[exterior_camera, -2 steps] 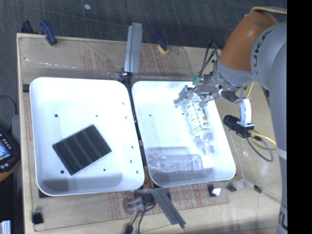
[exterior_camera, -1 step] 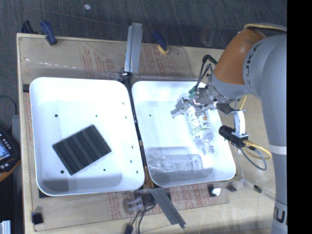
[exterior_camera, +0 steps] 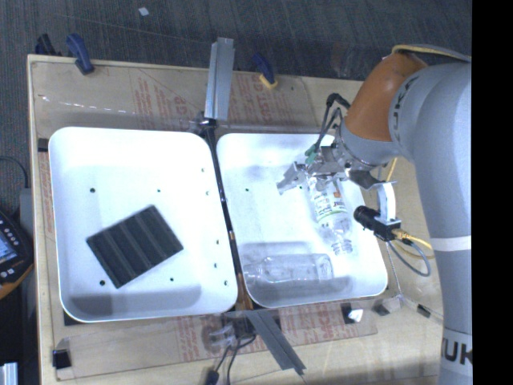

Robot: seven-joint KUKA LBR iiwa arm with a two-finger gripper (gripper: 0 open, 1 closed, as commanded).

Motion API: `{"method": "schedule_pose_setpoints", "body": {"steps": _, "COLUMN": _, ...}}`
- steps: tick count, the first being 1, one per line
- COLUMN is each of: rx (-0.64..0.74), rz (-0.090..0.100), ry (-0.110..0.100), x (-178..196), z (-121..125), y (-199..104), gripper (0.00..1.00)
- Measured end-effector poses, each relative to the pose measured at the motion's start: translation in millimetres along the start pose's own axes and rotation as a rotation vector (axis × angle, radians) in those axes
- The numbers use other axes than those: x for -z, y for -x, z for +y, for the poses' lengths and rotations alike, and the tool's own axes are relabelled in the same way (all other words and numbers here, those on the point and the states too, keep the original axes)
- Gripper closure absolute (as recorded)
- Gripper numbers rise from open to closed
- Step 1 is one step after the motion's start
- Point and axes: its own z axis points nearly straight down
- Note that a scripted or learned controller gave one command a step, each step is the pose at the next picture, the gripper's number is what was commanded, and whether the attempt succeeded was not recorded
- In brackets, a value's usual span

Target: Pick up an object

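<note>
A: Which step is in hand?

B: The approach. The gripper (exterior_camera: 309, 171) hangs over the right bin (exterior_camera: 248, 215), at the top end of a clear bottle (exterior_camera: 330, 211) lying near the bin's right wall. Whether the claw is released or clenched cannot be told.

A: Other objects?

B: A second bottle (exterior_camera: 288, 267) lies along the front wall; a dark ribbed slab (exterior_camera: 134, 245) sits in the left bin (exterior_camera: 72, 159).

A: Next move?

B: Probably centring on the bottle, then closing and lifting.
</note>
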Motion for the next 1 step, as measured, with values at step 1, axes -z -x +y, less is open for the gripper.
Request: {"method": "schedule_pose_setpoints", "body": {"steps": 1, "rx": 0.143, "rz": -0.002, "ry": 0.002, "x": 73.7, "z": -28.6, "y": -0.2, "gripper": 0.0}}
